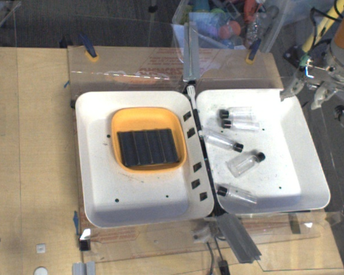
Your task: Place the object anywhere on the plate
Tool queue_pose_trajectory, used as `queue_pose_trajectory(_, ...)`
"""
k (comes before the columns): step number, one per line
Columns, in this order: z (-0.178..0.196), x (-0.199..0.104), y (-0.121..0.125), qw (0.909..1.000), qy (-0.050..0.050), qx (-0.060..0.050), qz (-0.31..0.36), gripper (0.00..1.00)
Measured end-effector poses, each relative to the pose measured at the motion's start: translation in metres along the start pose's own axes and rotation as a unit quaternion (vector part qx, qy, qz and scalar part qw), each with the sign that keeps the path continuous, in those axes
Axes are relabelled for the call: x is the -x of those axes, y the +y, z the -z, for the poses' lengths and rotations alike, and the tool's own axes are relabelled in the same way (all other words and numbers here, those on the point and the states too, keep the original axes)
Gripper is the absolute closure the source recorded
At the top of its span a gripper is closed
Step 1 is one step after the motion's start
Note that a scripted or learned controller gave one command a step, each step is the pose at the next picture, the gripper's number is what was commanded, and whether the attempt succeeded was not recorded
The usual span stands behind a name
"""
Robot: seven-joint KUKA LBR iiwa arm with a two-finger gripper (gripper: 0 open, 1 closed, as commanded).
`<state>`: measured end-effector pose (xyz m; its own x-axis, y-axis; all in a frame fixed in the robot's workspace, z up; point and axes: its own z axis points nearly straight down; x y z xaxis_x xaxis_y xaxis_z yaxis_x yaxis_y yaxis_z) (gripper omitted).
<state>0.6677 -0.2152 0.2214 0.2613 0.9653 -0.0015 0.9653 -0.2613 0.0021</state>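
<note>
An orange plate (124,121) lies in the left bin (92,171). A dark ribbed rectangular block (147,146) rests flat on the plate. Several clear vials with black caps lie in the right bin (301,171): a pair (239,118) at the back, a thin one (222,141) near the divider, a stubby one (245,162) in the middle and one (236,194) at the front. My gripper (304,94) hangs over the right bin's far right corner, open with nothing between its fingers, apart from the vials.
A row of small black tabs (194,150) runs along the divider between the bins. A clear tub of colourful items (229,10) stands behind the bins. Cables (315,22) hang near the arm at the upper right.
</note>
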Motion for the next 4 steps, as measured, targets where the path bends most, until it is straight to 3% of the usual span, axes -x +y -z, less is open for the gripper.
queue_pose_trajectory(2, 0.0093, -0.0056, -0.0017, 0.9988, 0.0, 0.0, 0.049, 0.0)
queue_pose_trajectory(3, 0.012, -0.0141, -0.0036, 0.991, 0.001, -0.001, 0.134, 0.0)
queue_pose_trajectory(4, 0.0112, -0.0119, -0.0034, 0.9852, 0.0, -0.001, 0.172, 0.0)
